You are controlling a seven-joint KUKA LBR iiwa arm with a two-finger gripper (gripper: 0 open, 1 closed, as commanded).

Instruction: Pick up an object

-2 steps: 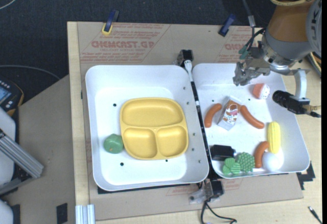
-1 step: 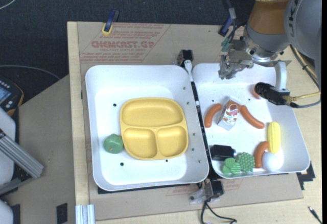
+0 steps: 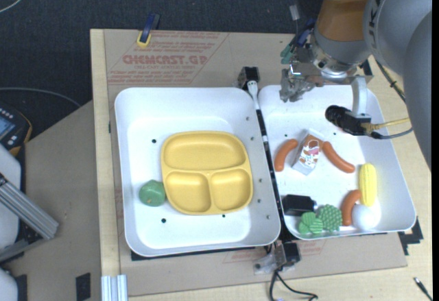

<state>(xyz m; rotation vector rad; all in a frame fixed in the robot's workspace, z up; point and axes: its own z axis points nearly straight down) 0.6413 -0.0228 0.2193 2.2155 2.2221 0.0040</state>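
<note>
We are hanging our gripper (image 3: 296, 90) over the far left corner of the right bin (image 3: 405, 186), and nothing is showing between the parts that grasp; whether they are spread or closed we cannot tell. The pickable things are lying nearer in this bin: a small carton (image 3: 309, 155) flanked by two sausages (image 3: 285, 154), a corn cob (image 3: 368, 183), a green broccoli piece (image 3: 321, 219), a black block (image 3: 298, 204) and a white egg (image 3: 367, 217). The left bin (image 3: 130, 155) is carrying a yellow divided plate (image 3: 205, 171) and a green ball (image 3: 152, 193). We judge the left sausage the closest target; we are advising a centred descent across its narrow width, clear of the carton.
</note>
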